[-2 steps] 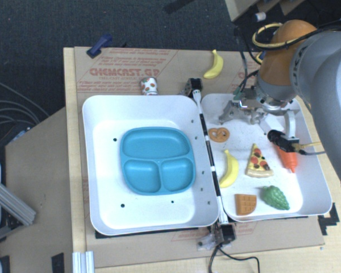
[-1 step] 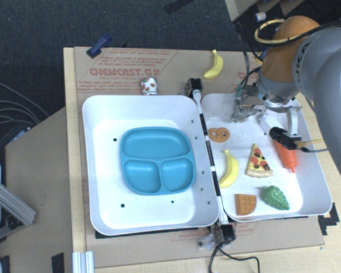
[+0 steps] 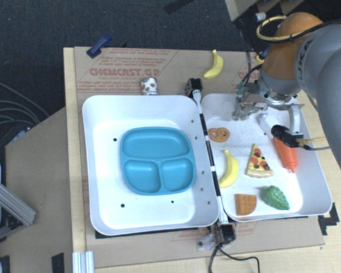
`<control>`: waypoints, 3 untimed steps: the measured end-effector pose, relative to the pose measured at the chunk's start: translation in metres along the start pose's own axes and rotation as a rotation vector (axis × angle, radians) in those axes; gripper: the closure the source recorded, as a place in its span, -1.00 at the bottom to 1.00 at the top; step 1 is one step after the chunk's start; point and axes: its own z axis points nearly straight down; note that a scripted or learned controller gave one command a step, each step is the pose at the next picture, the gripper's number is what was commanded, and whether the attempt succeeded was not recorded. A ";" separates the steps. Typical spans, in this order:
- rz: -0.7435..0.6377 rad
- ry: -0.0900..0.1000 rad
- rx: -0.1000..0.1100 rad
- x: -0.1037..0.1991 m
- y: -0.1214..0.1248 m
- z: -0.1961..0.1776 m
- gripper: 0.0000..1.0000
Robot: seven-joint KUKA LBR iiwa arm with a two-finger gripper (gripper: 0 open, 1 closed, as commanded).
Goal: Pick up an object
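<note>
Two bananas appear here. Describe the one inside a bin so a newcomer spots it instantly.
Look in the right bin, along its left wall. The banana lies just below the pretzel, left of the pizza slice. The other banana lies outside the bins, on the cardboard.

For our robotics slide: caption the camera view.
Gripper poised over right bin of toy food; blue tray in left bin.

**Colours in the two white bins**

Left of the metallic grey end effector (image 3: 247, 104), a plain blue divided plate (image 3: 157, 158) fills one white bin (image 3: 102, 152). Nearer it lie a brown pretzel (image 3: 218, 134), yellow banana (image 3: 229, 169), red-spotted yellow pizza slice (image 3: 258, 162), orange carrot (image 3: 287, 155), green broccoli (image 3: 275, 198) and tan waffle (image 3: 245, 203).
</note>
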 end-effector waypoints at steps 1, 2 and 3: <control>0.000 0.000 0.001 0.000 0.000 0.000 -1.00; 0.000 0.000 0.005 0.015 -0.001 0.021 -1.00; 0.000 0.000 0.003 0.015 -0.001 0.010 1.00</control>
